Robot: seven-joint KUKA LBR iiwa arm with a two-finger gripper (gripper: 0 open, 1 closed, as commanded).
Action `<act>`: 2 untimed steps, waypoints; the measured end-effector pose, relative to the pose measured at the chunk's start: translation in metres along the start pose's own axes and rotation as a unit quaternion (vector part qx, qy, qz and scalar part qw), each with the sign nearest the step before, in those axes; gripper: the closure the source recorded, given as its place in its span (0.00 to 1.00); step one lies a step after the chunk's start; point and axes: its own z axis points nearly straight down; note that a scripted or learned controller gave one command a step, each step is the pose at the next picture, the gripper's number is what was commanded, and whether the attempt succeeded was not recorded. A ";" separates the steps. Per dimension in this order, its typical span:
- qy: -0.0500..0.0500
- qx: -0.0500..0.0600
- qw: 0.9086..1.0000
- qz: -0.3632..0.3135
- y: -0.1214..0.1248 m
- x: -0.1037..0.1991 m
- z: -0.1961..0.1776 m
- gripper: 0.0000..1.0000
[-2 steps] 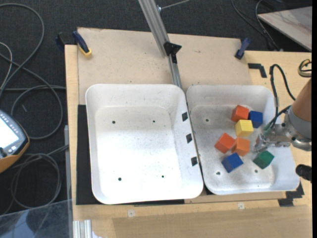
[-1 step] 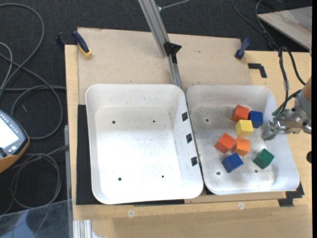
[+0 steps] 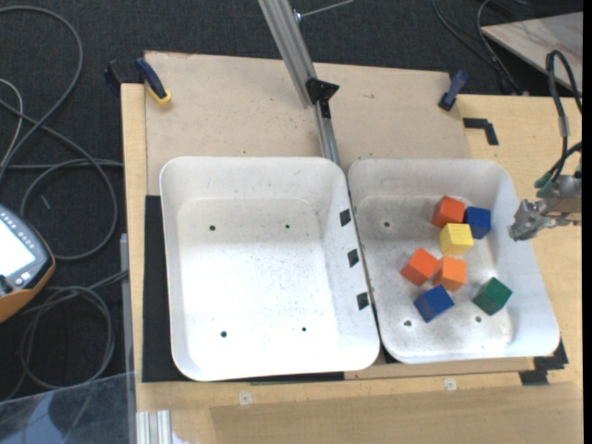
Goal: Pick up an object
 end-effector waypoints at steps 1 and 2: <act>0.001 0.003 1.000 0.000 0.001 0.000 -0.016 1.00; 0.003 0.005 1.000 -0.002 0.000 0.054 -0.014 1.00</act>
